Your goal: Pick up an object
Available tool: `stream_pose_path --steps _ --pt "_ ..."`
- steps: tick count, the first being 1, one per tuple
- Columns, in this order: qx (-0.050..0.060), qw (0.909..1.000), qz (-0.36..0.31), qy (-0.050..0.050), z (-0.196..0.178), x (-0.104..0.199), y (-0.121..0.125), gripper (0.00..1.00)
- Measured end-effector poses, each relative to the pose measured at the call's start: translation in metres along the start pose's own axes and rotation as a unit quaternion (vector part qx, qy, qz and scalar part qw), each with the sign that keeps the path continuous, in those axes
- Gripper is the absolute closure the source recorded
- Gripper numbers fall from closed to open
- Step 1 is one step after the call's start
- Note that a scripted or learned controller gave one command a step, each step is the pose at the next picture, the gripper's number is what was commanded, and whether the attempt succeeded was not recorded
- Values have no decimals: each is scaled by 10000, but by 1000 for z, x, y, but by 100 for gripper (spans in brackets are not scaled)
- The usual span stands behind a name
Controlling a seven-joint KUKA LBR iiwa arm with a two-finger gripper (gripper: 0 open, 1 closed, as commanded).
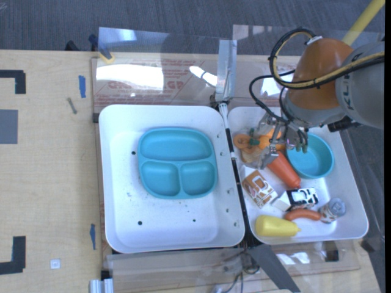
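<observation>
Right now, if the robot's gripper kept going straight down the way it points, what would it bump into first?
Probably the orange toy carrot in the right bin. The gripper hangs pointing down, right over the carrot's top end, beside the blue bowl. From this slanted view I can't tell how high above it sits.

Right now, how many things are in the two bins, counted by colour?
Blue: 2, the divided plate and the bowl
Orange: 3, carrot, sausage, toy
Yellow: 1, lemon
Other: 3, box, car, grey piece
Total: 9
</observation>
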State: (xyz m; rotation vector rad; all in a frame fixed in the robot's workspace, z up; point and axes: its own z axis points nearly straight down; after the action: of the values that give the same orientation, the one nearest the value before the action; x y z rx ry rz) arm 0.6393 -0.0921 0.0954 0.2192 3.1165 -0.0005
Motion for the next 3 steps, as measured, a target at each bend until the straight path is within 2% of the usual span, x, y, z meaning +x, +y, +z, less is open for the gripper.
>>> stream_pose_path --steps 1,2,3 --pt "0 10000 -8 -89 -15 -5 1 100" --pt "-5 9987 517 -16 -148 26 22 100" --pt "11 9985 532 106 -39 -21 -18 100"
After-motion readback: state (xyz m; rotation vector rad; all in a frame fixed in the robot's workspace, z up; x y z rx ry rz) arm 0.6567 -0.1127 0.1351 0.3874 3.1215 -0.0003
